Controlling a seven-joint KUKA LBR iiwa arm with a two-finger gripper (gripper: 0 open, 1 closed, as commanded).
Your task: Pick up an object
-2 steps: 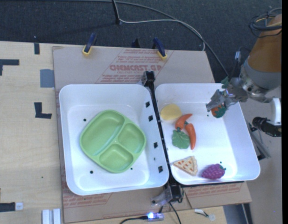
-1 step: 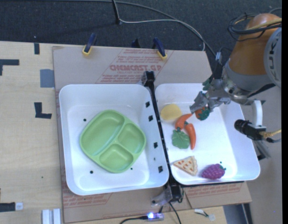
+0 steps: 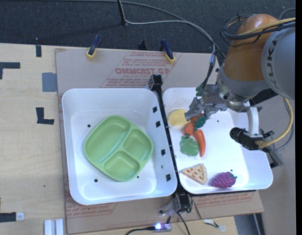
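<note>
My gripper (image 3: pixel 197 113) hangs low over the back left part of the right bin (image 3: pixel 248 163), open, with nothing seen held between its fingers. Just beneath it lie a small orange carrot (image 3: pixel 189 128) with a green top (image 3: pixel 199 121) and a longer orange-red carrot (image 3: pixel 201 142). A yellow lemon (image 3: pixel 176 117) sits to the gripper's left, close to the bin wall. A green broccoli piece (image 3: pixel 189 146) lies beside the carrots. Nearer the front are a pizza slice (image 3: pixel 196 173) and a purple bunch of grapes (image 3: pixel 223 180).
The left bin (image 3: pixel 77 111) holds a green divided plate (image 3: pixel 119 147). A black divider with clips (image 3: pixel 163 131) runs between the bins. The arm's orange band (image 3: pixel 248 48) and cables (image 3: pixel 261 138) overhang the right bin's back right.
</note>
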